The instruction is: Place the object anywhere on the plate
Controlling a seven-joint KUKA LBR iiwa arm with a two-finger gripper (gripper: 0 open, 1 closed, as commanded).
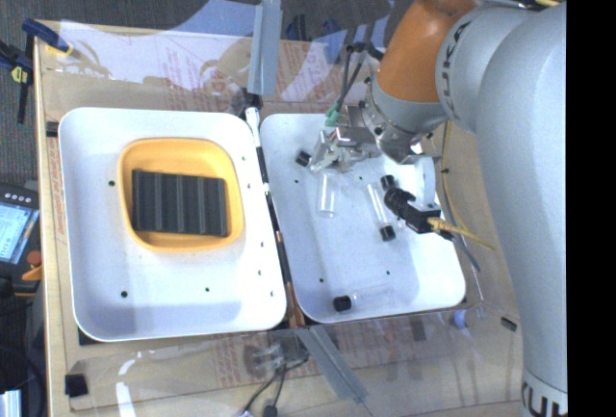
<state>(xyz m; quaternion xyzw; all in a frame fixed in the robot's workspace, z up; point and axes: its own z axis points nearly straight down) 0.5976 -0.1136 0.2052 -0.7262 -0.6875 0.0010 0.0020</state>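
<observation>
Pincer (332, 147) down low over the right bin (423, 280), grip state impossible to tell. Clear tube (328, 195) just below it, long axis near vertical. Plate (181, 189) well off left.

Two bins sat side by side on the tabletop (144, 59). The plate (180, 192) lay in the left bin (96, 299). Clear tubes (327, 195) lay in the right bin (423, 290), one by its near edge.

The bench (144, 68) is a pale wooden top covered with printed sheets. Two shallow white bins sit on it side by side, touching along a dark strip: the left bin (91, 290) and the right bin (423, 285).
</observation>
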